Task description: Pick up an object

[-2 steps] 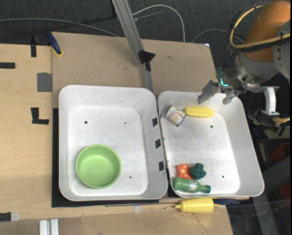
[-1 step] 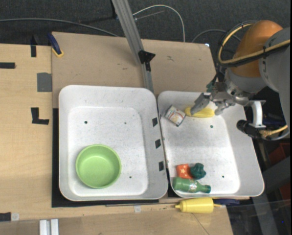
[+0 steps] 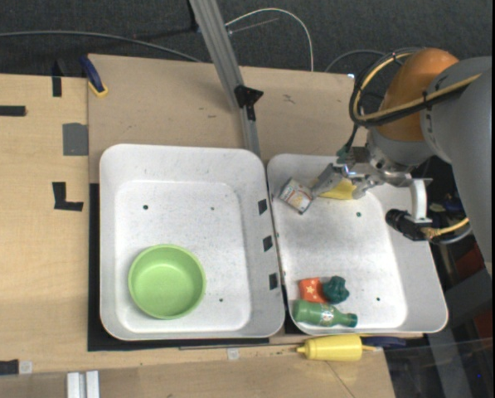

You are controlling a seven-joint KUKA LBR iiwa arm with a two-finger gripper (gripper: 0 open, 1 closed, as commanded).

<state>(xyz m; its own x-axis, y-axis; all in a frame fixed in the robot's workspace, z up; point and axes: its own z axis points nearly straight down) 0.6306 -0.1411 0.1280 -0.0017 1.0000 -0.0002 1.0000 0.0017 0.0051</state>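
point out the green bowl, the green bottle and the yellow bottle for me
green bowl (image 3: 167,281), camera view, middle of its inside, in the left bin
green bottle (image 3: 322,314), camera view, on its body, lying at the right bin's near wall
yellow bottle (image 3: 333,348), camera view, on its body, lying on the bench outside the bins

Small grey-and-tan box (image 3: 295,196), tilted, near the right bin's (image 3: 413,305) top-left corner, yellow object (image 3: 340,191) just right of it

Pincer (image 3: 323,182) over right bin (image 3: 413,301), near small box (image 3: 294,196); green bowl (image 3: 167,281) in left bin (image 3: 123,168).
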